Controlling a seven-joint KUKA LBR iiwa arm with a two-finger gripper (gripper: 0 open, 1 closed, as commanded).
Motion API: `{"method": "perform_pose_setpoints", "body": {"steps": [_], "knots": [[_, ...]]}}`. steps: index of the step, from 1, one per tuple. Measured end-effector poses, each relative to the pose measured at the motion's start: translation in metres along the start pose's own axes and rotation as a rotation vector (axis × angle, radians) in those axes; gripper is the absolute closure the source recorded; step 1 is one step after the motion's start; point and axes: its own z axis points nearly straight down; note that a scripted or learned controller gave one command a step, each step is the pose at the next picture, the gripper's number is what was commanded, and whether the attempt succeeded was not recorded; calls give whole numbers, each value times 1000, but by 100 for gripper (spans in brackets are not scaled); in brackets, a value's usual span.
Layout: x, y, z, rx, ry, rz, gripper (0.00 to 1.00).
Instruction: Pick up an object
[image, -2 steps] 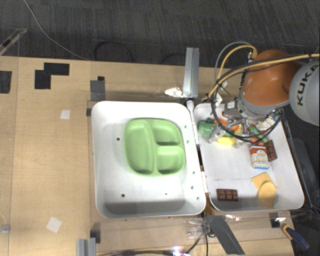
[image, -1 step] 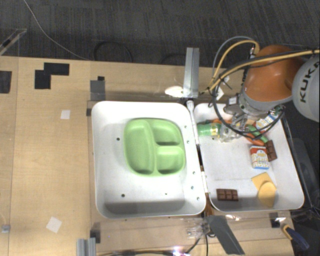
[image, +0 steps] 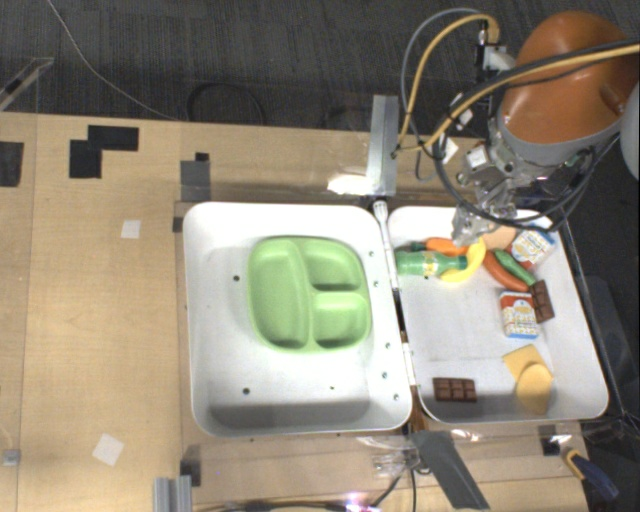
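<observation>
Camera view showed, nearest, a chocolate bar (image: 454, 390) and yellow blocks (image: 531, 378) low in the right bin (image: 590, 400); the left bin (image: 215, 400) held a green tray (image: 305, 292). Farther back, a banana (image: 466, 267) and green bottle (image: 425, 263) lay crosswise, directly under the hand (image: 472, 228). Whether the hand was open, I could not tell.
</observation>
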Motion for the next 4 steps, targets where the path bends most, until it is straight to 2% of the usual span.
{"method": "perform_pose_setpoints", "body": {"steps": [1, 2, 3, 4], "knots": [[-5, -9, -23, -7, -3, -247, 100], [39, 128, -10, -12, -1, -513, 100], [58, 119, 74, -13, -7, -778, 100], [55, 98, -30, -4, 3, -749, 100]]}}
